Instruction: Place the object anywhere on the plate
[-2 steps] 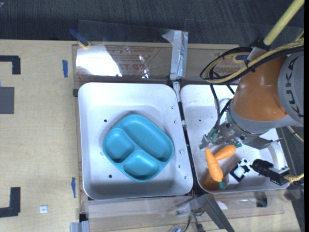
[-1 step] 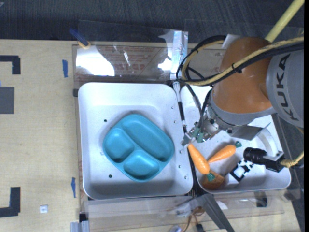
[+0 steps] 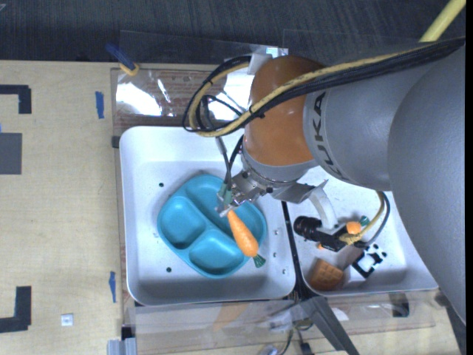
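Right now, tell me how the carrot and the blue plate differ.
The carrot is orange, slim and tapered with a green end; the blue plate is broad, flat and split into compartments. The carrot lies slantwise at the plate's right side, under the gripper; the plate rests on the left bin's floor. Both are in that bin.

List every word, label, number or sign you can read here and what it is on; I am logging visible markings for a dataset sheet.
"UKA": black letters on the grey arm just below its orange band, part of a brand name whose first letter is cut off by the band.
The blue plate, the carrot and the white bins carry no readable text.
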Robot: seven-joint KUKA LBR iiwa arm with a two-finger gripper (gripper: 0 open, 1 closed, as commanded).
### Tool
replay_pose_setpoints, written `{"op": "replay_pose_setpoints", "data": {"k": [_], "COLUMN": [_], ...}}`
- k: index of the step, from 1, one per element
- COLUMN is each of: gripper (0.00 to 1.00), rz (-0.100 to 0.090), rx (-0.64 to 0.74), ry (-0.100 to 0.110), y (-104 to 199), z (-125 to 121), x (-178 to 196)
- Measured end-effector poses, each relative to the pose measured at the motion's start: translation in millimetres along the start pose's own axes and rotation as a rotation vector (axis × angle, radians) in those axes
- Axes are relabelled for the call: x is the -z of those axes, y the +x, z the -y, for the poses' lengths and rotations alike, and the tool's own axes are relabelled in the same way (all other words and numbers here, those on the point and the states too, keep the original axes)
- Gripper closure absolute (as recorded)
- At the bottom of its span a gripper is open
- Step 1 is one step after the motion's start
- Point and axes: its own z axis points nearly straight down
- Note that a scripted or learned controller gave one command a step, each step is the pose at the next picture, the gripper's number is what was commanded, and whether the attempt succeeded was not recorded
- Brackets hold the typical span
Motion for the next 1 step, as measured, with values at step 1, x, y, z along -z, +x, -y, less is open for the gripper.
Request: {"op": "replay_pose_setpoints", "data": {"k": [1], "gripper": [0.0], "rz": [0.001], "rx": [-0.002], "ry": [-0.003], "y": [-1.4], "z": [-0.3], "x": [1.4]}}
